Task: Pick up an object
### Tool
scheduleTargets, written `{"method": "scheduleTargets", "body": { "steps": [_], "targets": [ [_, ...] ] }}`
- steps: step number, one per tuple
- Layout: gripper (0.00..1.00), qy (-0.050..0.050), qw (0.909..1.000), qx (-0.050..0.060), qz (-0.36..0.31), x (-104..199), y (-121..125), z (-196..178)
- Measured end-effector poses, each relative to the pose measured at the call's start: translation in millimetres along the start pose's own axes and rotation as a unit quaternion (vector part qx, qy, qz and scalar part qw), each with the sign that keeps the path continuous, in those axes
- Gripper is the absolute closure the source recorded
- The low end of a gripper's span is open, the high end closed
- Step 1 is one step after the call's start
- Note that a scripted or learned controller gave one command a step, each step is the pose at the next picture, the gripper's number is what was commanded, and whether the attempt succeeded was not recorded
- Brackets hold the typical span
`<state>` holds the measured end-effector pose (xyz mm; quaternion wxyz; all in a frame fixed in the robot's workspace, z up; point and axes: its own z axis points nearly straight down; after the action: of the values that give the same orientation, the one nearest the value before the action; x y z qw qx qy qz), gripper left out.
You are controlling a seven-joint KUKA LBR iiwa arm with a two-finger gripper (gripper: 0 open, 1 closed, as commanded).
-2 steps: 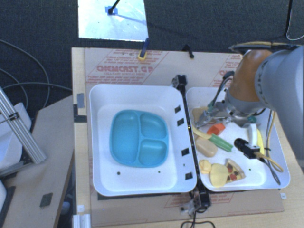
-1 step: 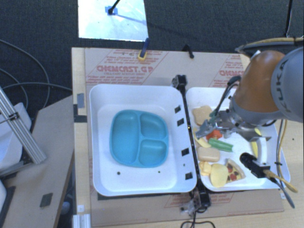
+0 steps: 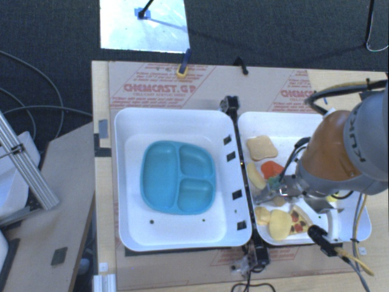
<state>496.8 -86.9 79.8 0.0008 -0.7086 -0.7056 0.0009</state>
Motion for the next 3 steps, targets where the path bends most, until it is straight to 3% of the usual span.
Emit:
{"method": "scheduleTargets", "body": {
  "steps": [1, 2, 3],
  "targets": [
    [0.0, 0.0, 0.9999, -0.008, -0.006, 23, 19, -111],
    [0.0, 0.0, 1.0, 0.003, -0.001, -9, -6, -7],
    [0.0, 0.0, 1.0, -0.001, -0.002, -17, -6, -4]
  ]
}}
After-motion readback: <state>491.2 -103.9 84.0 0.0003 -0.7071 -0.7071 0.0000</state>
